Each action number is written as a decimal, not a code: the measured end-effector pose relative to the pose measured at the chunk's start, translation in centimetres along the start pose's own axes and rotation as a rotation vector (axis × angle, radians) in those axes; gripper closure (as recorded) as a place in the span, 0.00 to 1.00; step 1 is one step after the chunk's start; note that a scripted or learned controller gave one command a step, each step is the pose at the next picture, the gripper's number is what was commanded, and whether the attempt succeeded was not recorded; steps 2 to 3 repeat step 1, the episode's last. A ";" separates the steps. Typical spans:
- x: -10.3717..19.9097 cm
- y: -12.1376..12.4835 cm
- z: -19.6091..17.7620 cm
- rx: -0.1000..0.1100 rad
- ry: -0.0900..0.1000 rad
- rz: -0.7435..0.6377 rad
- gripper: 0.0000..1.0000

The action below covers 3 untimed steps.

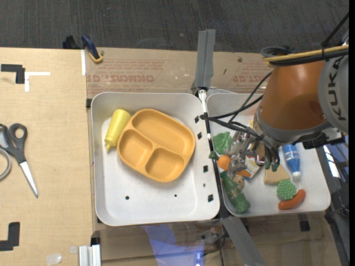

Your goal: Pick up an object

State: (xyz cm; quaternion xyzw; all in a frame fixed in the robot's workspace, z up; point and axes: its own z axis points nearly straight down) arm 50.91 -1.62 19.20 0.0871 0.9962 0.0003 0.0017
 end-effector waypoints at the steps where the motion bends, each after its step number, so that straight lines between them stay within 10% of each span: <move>1: -5.3 -6.9 -7.3 0.001 -0.001 -0.183 1.00; 3: -5.3 -6.9 -7.3 0.001 -0.001 -0.183 1.00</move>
